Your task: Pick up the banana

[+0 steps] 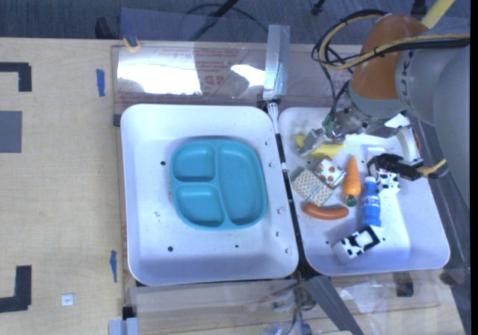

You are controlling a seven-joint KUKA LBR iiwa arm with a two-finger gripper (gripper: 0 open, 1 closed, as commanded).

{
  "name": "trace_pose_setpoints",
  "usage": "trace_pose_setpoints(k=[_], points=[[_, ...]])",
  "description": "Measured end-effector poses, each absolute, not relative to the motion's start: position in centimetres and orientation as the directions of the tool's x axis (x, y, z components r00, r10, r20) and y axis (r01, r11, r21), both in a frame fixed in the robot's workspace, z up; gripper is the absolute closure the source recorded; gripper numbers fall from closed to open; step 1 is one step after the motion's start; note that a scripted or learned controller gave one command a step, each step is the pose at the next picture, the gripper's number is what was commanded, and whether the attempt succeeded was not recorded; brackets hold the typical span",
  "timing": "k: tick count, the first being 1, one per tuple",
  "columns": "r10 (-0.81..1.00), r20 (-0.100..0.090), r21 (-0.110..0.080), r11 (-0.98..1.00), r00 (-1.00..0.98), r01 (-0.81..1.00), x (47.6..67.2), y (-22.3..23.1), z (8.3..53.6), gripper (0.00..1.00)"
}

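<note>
The banana (323, 151) is yellow and lies at the back left of the right bin (426, 251). Its left end pokes out near the bin's left wall. My gripper (331, 129) hangs right over the banana's back edge, low in the bin, and covers part of it. The grey arm with its orange band (385, 57) comes in from the upper right.
Just in front of the banana lie a small patterned box (327, 172), a checkered piece (313, 187), a carrot (351, 177), a sausage (326, 212), a blue bottle (371, 207) and a black-and-white cow toy (358, 242). The left bin (142, 251) holds a blue divided plate (219, 182).
</note>
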State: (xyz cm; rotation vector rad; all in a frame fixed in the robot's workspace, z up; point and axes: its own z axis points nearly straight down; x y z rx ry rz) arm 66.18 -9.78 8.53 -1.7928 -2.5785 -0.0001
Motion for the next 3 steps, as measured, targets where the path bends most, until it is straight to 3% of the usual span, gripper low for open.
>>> trace_pose_setpoints(k=[1,2,3], points=[[0.924,0.001,0.000,0.382,-0.382,0.924,64.9,-9.7,8.6,0.00],[0.932,0.000,0.000,0.363,-0.363,0.932,64.0,-6.6,18.4,0.00],[0.963,0.001,-0.003,0.270,-0.270,0.963,61.0,-9.8,21.6,0.00]])
